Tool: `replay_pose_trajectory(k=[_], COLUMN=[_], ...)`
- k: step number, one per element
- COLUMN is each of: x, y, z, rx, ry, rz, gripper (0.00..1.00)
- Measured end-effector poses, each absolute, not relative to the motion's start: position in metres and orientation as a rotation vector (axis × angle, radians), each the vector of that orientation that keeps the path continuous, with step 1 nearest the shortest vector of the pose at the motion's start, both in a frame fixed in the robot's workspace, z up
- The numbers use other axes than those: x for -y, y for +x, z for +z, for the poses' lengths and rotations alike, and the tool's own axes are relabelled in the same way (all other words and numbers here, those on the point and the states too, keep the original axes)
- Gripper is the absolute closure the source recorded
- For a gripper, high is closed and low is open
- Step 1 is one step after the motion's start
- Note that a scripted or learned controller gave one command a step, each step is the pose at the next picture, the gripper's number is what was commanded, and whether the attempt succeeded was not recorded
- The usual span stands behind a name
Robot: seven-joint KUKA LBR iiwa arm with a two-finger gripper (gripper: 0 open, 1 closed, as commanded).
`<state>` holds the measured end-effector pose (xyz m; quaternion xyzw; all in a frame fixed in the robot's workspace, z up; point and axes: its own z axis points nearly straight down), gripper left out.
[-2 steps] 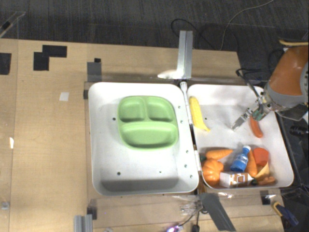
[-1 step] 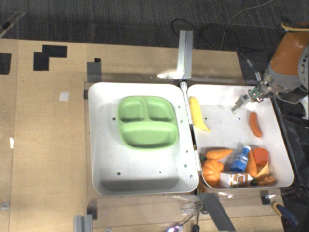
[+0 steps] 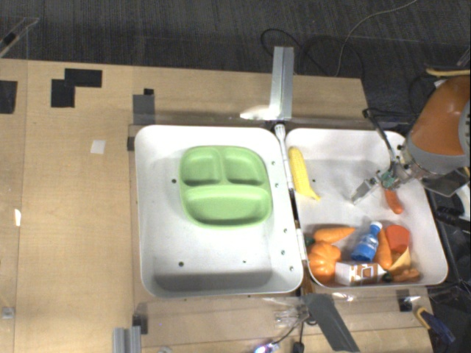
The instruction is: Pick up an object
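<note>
My gripper hangs low over the right bin, near its right wall, under the orange wrist band. A small orange carrot-shaped piece lies right beside the gripper, touching or nearly touching it; whether it is gripped is unclear. A yellow banana lies along the bin's left wall, well to the gripper's left. At the bin's front sits a pile: an orange pumpkin, a carrot, a blue bottle, a red-orange cup and a white box with a brown label.
The left bin holds a green divided plate. A metal post stands at the back between the bins. Bare white floor lies in the right bin between the banana and the gripper.
</note>
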<state>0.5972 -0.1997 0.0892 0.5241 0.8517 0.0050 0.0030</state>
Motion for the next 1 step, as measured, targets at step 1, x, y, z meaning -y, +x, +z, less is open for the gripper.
replay_pose_trajectory(k=[1], x=[0.1031], y=[0.6573], z=[0.0887], rx=[-2.780], ry=[1.441], rz=[0.008], gripper=[0.00])
